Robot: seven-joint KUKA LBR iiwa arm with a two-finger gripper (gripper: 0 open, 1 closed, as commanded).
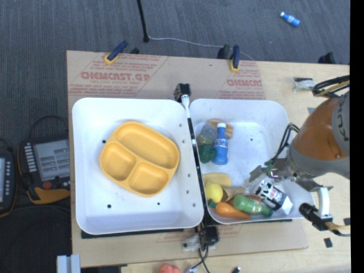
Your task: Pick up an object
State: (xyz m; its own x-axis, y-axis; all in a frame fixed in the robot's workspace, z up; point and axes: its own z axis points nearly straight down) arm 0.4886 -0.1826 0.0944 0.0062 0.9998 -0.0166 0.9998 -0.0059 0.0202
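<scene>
Desk [114, 75] — cardboard-covered top, clamped at its far edge, carrying two shallow white bins side by side.

Left bin [91, 209] — holds one yellow divided tray [140, 157] lying at a slant near the middle; bare white floor all round it, widest along the near and left walls.

Right bin [267, 115] — crowded along the divider and the near wall; its far right part is open white floor.

My arm [324, 138] — orange band and grey wrist, entering over the right bin's right edge.

My hand [268, 181] — low over the near right corner of the right bin, just beside a white object with a black and red label [276, 196]. I cannot tell whether the fingers are spread or pressed together, and nothing is visibly between them.

Contents of the right bin:
- blue bottle with white cap [220, 144], near the divider, with a clear bottle [207, 134] touching it on the left;
- green bottle [251, 204], lying along the near wall;
- orange carrot [231, 210], against the near wall in front of the green bottle;
- lemon [214, 193], in the near left corner;
- small dark green piece [205, 152], by the divider.
</scene>
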